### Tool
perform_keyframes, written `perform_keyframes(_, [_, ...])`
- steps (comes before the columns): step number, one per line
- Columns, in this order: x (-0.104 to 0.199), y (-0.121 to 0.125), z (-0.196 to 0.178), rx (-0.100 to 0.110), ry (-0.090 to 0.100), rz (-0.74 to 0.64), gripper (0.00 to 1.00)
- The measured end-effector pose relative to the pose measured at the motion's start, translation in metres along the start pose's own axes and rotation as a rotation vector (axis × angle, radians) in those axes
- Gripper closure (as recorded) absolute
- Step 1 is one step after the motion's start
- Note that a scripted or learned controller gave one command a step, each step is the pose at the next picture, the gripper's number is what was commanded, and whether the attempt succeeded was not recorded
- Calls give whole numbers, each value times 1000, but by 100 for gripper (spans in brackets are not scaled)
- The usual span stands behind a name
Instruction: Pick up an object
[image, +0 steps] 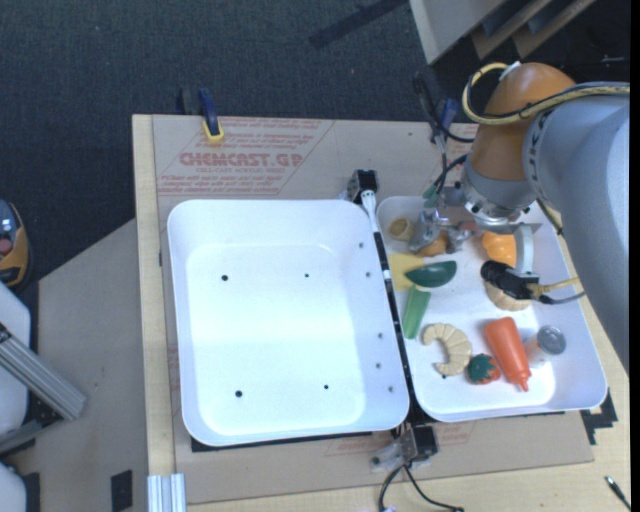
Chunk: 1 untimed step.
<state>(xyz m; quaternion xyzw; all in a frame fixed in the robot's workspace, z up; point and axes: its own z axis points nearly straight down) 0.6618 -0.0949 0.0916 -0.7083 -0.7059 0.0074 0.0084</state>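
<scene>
Seemingly just beside the hand (437, 232), a tan object (400, 227); grip state unclear

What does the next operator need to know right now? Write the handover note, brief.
Gripper: down in the far part of the right bin, among the toys; nothing visibly held.
Things, all in the right bin: carrot, croissant, green pepper, dark green leaf-shaped piece, yellow piece, small grey object.
Left bin: holds none of the toys.
Done: arm positioned over the pile.
Left: grasp one object and lift it.
</scene>
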Motion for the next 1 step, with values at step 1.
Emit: perform_keyframes(1, [64, 5, -101, -35, -1, -10, 100])
